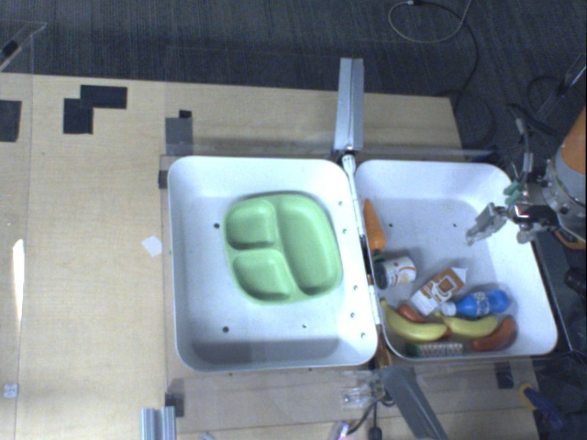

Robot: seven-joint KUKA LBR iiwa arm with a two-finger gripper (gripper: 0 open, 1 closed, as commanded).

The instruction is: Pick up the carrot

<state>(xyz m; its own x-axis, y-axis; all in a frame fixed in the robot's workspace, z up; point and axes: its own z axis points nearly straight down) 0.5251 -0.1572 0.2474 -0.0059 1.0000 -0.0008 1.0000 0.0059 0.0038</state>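
the left bin (183, 273) holds a green divided plate (280, 247), three compartments, lying flat a little above that bin's middle. right of the plate runs the shared wall where the two bins meet, with a metal rail (350, 104) rising from its far end. just past that wall, in the right bin (431, 177), the carrot (372, 226) lies lengthwise against the wall, orange, narrow end toward the rail. nearer the camera from the carrot sits a small white can (398, 270) on its side, close to the carrot's lower end but whether they touch i cannot tell. right of the can is a small white-and-brown carton (439, 288), then a blue bottle (481, 303). two bananas (440, 326) lie along the near wall, with something red beside them. the gripper (503, 219) hangs over the right bin's right side, well apart from the carrot, nothing between its fingers; whether they are spread or pressed together i cannot tell.
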